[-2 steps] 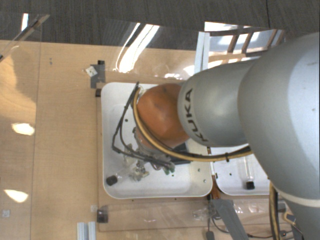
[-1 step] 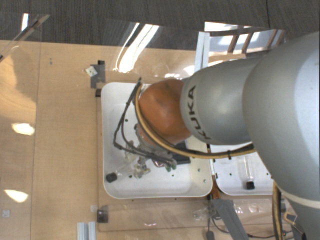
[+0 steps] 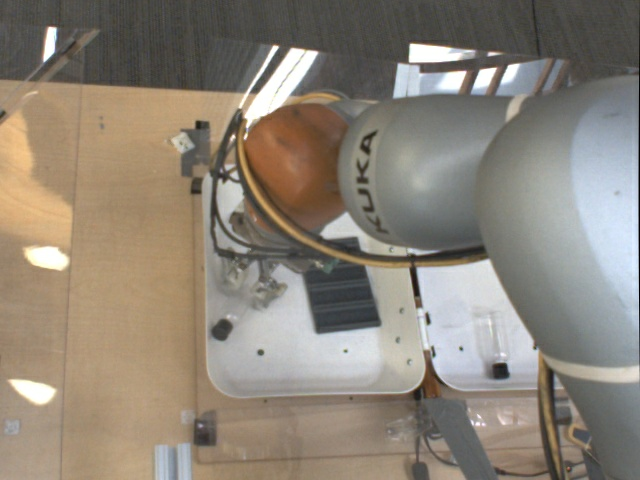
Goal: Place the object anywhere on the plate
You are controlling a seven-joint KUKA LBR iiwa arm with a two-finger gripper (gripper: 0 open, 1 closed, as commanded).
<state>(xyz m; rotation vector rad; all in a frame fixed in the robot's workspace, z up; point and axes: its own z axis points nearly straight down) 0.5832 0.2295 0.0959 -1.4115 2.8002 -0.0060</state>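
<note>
Judging by its place just below the gripper [image 3: 250,280], the task's thing is most likely the small dark-ended piece [image 3: 221,328] lying on the floor of the left bin [image 3: 300,383], near that bin's left wall and well apart from the dark ribbed plate [image 3: 342,298] in the middle of the same bin. It looks like a little vial on its side with a black cap, though it is too small to be sure. If so, it should be light, stiff and smooth. It is apt to roll or skid on the slick white floor, so the safest hold is across its narrow body rather than over the cap end. The gripper hangs low over the left bin between the piece and the plate. Tangled cables and glare hide how wide it stands, so I cannot tell, and nothing is plainly seen in its hold. Counted, there are two bins, one ribbed plate, one small piece in the left bin, one clear black-capped vial [image 3: 490,340] lying in the right bin [image 3: 452,373], and one arm [image 3: 440,173].
</note>
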